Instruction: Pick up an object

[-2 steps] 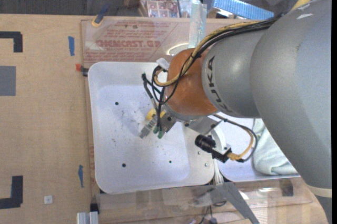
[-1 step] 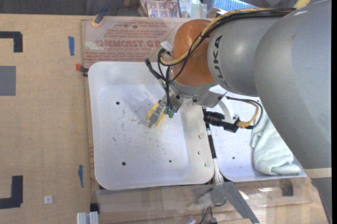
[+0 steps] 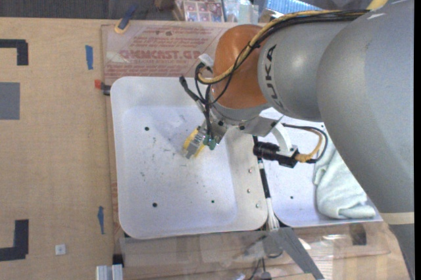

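A small object (image 3: 193, 142) lies in the left bin (image 3: 141, 206) near the middle of the frame, just under the gripper (image 3: 209, 138), and a cloth (image 3: 339, 190) lies in the right bin (image 3: 294, 203) at lower right.

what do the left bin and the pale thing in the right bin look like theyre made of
The left bin looks like moulded plastic, matte white: rounded corners, a shallow raised rim, dark scuffs and specks on its floor. The pale thing in the right bin looks like soft cloth, perhaps a towel: it lies in folds with a fuzzy, light greenish-white surface. Neither can be confirmed from the view alone.
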`<state>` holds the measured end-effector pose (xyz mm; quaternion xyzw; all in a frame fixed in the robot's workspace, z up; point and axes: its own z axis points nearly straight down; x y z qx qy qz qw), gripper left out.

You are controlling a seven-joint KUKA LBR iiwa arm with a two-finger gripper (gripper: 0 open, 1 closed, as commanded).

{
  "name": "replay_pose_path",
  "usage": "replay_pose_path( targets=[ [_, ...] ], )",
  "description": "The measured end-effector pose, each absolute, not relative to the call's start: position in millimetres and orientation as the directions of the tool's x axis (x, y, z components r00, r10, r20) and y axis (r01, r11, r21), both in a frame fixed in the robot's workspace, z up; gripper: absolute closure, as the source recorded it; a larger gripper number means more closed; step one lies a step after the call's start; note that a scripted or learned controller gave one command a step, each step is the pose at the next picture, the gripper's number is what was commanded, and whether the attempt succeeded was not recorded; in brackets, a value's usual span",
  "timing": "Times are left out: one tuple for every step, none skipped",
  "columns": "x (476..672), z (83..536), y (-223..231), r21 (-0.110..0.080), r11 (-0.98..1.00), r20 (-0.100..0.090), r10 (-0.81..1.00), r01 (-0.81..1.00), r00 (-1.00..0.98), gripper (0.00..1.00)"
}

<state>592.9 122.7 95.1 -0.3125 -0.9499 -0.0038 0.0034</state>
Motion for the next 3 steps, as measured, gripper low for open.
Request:
replay_pose_path(
  targets=[
    [591.8,100,122,0.004,0.802,0.011,0.597,0.597,-0.802,1.0],
    [592.1,96,126,0.002,0.851,-0.01,0.526,0.526,-0.851,1.0],
    [581.5,132,93,0.008,0.877,-0.02,0.481,0.481,-0.877,1.0]
  ],
)
